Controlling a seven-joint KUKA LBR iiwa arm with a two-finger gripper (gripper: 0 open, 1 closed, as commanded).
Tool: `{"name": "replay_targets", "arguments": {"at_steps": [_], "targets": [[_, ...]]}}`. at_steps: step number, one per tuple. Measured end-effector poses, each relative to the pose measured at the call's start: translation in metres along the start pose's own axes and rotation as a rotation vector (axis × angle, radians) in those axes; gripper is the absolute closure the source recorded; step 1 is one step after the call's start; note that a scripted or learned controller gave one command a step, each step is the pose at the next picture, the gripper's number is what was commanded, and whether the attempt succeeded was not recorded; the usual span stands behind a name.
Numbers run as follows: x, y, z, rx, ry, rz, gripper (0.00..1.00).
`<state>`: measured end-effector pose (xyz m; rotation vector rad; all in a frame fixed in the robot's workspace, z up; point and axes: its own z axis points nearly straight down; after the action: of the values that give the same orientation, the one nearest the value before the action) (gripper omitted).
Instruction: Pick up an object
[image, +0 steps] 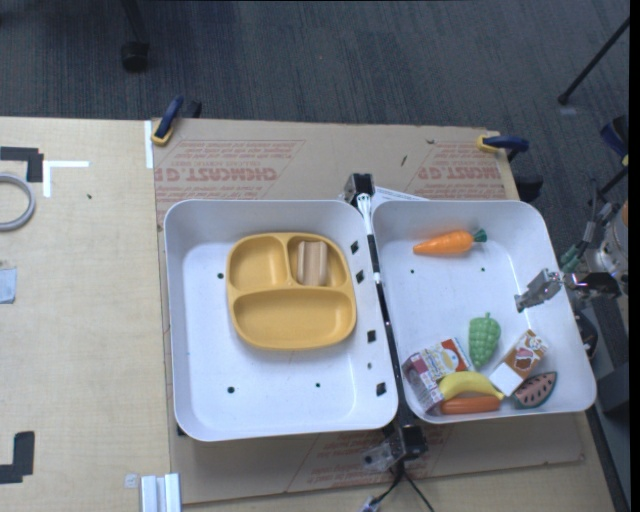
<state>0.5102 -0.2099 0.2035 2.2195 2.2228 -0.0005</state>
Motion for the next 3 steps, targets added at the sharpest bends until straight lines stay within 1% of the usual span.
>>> {"name": "replay_targets", "arguments": {"at_steps": [1,2,3], "targets": [[0.031,-0.016,0.094,-0.015,-0.009,-0.098,0.0],[0.03,-0.014,0.084,-0.02,-0.012,-0.096,1.0],[0.03,-0.014,0.084,-0.02,-0.012,-0.096,0.0]]}}
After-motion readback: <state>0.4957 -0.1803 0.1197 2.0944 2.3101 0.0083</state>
